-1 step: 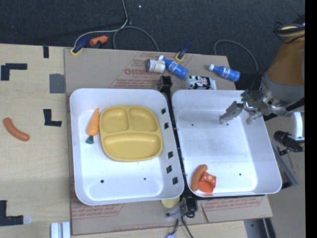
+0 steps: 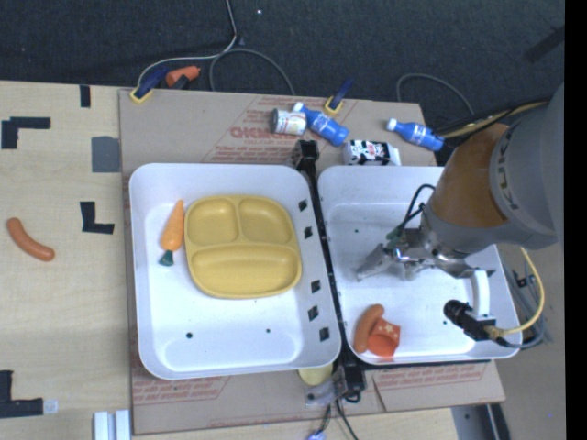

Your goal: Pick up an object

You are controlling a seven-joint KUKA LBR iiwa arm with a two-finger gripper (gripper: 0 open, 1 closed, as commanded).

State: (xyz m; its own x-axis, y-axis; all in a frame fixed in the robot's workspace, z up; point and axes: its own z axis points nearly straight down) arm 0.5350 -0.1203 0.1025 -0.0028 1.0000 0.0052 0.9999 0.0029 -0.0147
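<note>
- The gripper sits in the middle of the right bin, its metal fingers pointing toward the frame's left; how far they are spread cannot be told, and nothing shows between them.
- The arm is smooth grey with a glossy orange band and enters from the right.
- A rounded orange-red piece of toy food lies at the right bin's lower left, below the gripper and apart from it.
- The left bin, a shallow white one with rounded corners, holds a yellow three-compartment plastic tray.
- A tapered orange toy carrot lies just beside the tray's left edge.
- A sausage-shaped toy rests on the wooden bench at far left.
- Two blue bottles lie on the cardboard sheet above the bins.
</note>
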